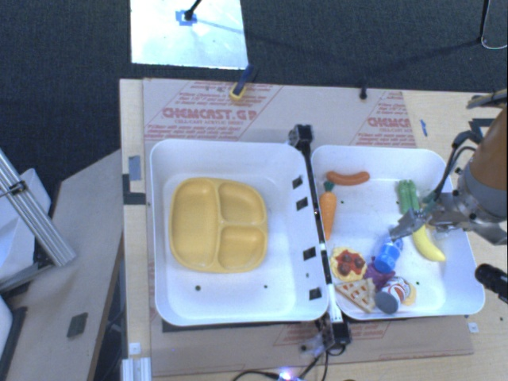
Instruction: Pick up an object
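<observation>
Reaching in from the right, the gripper (410, 222) hovers low over the right bin (379, 162), just above a blue toy (387, 255) and beside a banana (429, 245); whether it is clenched or released, I cannot tell. A yellow tray (217, 224) sits in the left bin (230, 152).

We see bare floor across the right bin (432, 161) centre; toys crowd its front corner, with the banana (429, 245) close by.
</observation>
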{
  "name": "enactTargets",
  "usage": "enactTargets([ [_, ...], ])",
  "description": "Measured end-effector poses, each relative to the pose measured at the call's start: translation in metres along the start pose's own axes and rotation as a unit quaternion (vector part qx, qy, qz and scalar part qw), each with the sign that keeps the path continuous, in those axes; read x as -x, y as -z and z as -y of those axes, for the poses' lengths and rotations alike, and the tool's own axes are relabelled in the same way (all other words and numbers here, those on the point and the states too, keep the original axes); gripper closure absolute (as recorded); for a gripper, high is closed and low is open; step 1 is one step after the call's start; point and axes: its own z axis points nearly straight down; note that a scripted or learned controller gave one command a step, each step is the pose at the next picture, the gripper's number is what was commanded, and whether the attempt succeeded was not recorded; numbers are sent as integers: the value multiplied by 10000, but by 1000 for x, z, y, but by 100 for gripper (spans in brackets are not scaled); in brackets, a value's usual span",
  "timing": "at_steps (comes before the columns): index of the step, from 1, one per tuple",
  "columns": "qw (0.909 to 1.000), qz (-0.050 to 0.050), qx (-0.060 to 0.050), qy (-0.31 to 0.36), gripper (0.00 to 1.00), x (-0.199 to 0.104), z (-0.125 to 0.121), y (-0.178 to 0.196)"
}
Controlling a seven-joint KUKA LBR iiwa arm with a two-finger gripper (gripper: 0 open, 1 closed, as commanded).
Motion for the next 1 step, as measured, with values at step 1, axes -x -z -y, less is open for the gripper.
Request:
enactTargets([
  [1, 10000, 13, 65, 18, 0, 0, -3, 6],
])
